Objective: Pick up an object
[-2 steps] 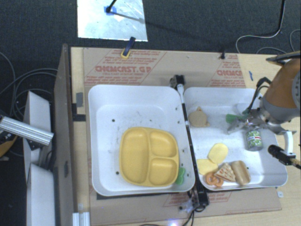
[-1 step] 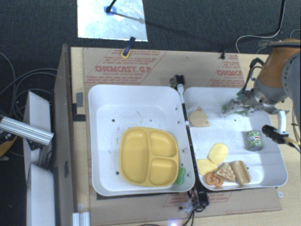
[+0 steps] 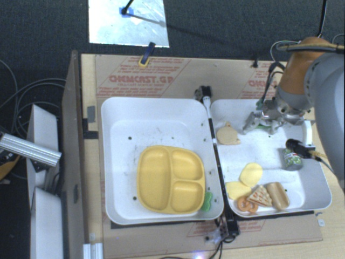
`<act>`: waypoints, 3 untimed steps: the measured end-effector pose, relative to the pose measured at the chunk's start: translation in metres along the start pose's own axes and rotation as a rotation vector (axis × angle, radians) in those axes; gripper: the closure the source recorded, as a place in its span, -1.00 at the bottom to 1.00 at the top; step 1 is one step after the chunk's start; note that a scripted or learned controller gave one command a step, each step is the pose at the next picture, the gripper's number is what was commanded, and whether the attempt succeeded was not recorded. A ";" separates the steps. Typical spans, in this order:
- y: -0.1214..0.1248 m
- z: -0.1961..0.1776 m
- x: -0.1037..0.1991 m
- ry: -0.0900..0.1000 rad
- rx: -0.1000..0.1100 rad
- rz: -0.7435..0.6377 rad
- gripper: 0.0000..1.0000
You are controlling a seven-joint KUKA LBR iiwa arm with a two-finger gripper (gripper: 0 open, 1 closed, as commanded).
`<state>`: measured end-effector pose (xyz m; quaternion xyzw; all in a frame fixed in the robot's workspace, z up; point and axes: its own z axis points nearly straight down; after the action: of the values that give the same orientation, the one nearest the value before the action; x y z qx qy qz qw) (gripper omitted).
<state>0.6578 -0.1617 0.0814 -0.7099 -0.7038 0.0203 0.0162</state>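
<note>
My gripper (image 3: pixel 262 124) hangs low over the back of the right bin (image 3: pixel 318 196), open, with nothing visible between its fingers. A beige flat piece (image 3: pixel 228 136) lies just to its left, close to the divider. To its right and nearer the front sits a small dark green object (image 3: pixel 292 159). At the front of the bin are two yellow round pieces (image 3: pixel 250 172) (image 3: pixel 237 189), a pretzel (image 3: pixel 247 204), a triangular sandwich piece (image 3: pixel 261 196) and a brown bun (image 3: pixel 278 195).
The left bin (image 3: pixel 124 123) holds a yellow divided plate (image 3: pixel 171 178), with a green piece (image 3: pixel 208 201) at its front right corner. A black clamp (image 3: pixel 204 93) sits at the back of the divider. Cables run along the bench's left side.
</note>
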 end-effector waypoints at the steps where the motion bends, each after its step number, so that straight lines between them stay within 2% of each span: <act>1: 0.010 -0.004 -0.032 0.003 -0.053 -0.006 -1.00; 2: 0.009 -0.013 -0.029 0.007 -0.045 -0.011 1.00; 3: -0.038 -0.123 -0.001 0.004 -0.063 -0.013 1.00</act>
<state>0.6260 -0.1619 0.2063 -0.7056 -0.7086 -0.0034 -0.0044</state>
